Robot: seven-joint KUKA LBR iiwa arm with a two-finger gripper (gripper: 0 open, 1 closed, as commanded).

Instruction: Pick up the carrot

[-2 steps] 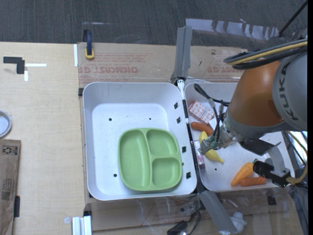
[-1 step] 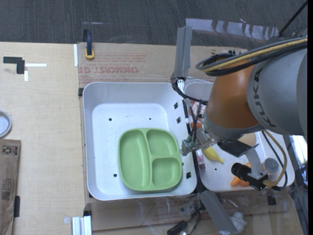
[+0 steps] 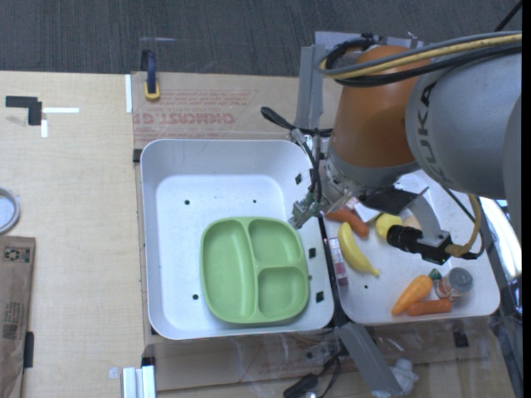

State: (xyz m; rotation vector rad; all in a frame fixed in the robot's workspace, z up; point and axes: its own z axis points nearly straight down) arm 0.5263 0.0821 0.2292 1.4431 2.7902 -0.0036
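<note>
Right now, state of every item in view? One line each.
Tray: flat in left bin, compartments bare.
Left bin: holds the tray.
Right bin: holds the food items.
Banana: lying in right bin, untouched.
Carrot: lying at right bin's near edge, not picked up.
Orange piece: lying just below the gripper.
Gripper: low over the wall between the bins, nothing seen between its fingers.

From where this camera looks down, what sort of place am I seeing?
Probably a robotics lab test bench: a grey and orange robot arm reaches over two white bins, one holding a green divided plate, the other toy food like a carrot and banana.
</note>
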